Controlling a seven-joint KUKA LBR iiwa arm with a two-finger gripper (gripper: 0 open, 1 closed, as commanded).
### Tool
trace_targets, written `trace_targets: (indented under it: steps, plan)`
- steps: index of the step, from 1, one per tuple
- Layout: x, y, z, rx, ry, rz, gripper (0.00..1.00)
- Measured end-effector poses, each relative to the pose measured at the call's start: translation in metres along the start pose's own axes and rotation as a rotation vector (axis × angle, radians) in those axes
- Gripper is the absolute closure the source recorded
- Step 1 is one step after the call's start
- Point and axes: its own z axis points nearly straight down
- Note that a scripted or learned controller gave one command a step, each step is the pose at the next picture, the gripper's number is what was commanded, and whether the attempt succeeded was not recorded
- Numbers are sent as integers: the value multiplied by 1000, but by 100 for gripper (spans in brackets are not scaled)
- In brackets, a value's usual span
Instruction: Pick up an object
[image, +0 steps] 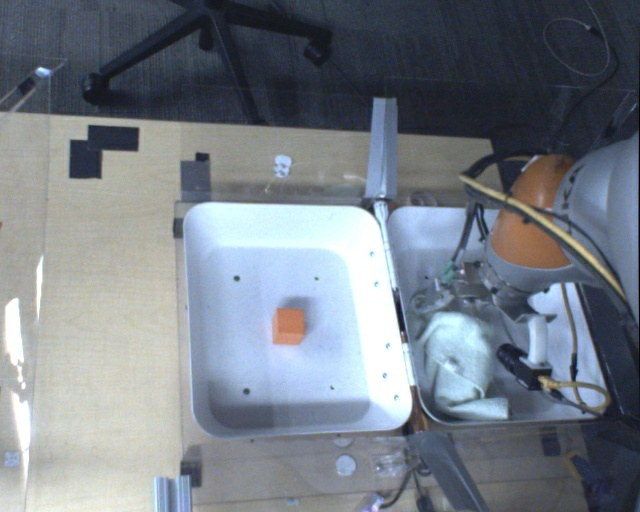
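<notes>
The orange block (289, 326) sits alone near the middle of the left bin (215, 400), flat on the white floor and well clear of every wall. It looks like a small cube, its edges roughly square to the bin's sides, so it offers no long axis to line up with; either pair of faces should serve.

From the block, the claw (455, 290) lies off to the camera's right, across the divider and over the right bin (425, 225). Its state I cannot tell, since wrist and cables hide the tip. Just below it in that bin lies a crumpled white cloth-like thing (460, 355) (a nearer candidate, though softer and less certain to grip). To reach the block, the arm (600, 200) would have to cross leftward over the divider.
</notes>
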Motion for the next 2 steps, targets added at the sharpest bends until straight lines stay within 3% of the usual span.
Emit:
trace_targets:
  steps: [1,2]
  plan:
    - [0,3,-13,-7,-1,0,100]
    - [33,70,-94,12,-1,227,100]
